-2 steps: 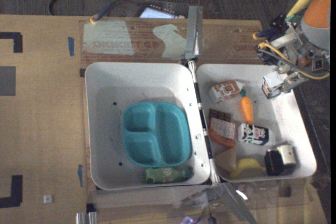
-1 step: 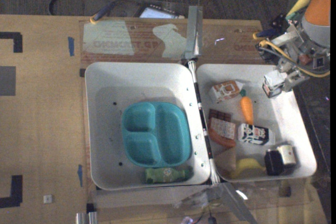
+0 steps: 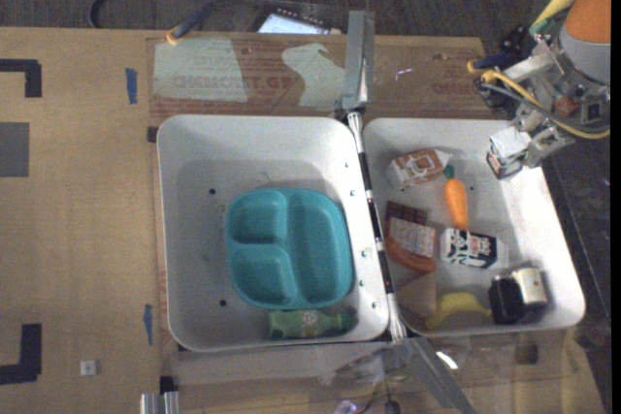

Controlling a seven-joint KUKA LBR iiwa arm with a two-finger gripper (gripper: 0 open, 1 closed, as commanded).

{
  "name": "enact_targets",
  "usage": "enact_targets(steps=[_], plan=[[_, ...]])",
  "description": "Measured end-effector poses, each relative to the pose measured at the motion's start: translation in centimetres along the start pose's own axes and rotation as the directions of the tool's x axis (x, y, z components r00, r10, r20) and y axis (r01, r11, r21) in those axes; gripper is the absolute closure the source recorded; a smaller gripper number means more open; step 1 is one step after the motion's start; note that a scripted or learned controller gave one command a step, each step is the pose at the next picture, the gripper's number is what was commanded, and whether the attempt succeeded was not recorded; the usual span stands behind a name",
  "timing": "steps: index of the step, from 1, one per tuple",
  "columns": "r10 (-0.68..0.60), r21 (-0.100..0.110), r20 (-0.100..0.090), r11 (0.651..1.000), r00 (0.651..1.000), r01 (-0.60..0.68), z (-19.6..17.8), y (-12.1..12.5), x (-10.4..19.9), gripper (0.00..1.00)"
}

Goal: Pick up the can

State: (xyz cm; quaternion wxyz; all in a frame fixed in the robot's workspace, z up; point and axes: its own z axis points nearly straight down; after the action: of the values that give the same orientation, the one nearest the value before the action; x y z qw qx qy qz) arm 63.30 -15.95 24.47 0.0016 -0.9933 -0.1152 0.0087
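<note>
The can (image 3: 517, 294) lies on its side in the near right corner of the right bin (image 3: 563, 238); its body is dark and its silver end faces right. My gripper (image 3: 516, 150) hangs over the far right edge of that bin, well above and behind the can, with nothing seen in it. The arm's orange band (image 3: 592, 15) shows at the top right.
Also in the right bin are a brown and white carton (image 3: 419, 168), a carrot (image 3: 456, 202), a brown bar packet (image 3: 408, 233), a black and white carton (image 3: 470, 249) and a banana (image 3: 456, 307) beside the can. The left bin (image 3: 184, 208) holds a teal divided plate (image 3: 288, 247) and a green packet (image 3: 310, 322).
</note>
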Motion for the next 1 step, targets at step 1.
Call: enact_targets(steps=[1], plan=[[-0.003, 0.001, 0.004, 1.000, 1.000, 0.003, -0.71, -0.05, 0.08, 1.00]])
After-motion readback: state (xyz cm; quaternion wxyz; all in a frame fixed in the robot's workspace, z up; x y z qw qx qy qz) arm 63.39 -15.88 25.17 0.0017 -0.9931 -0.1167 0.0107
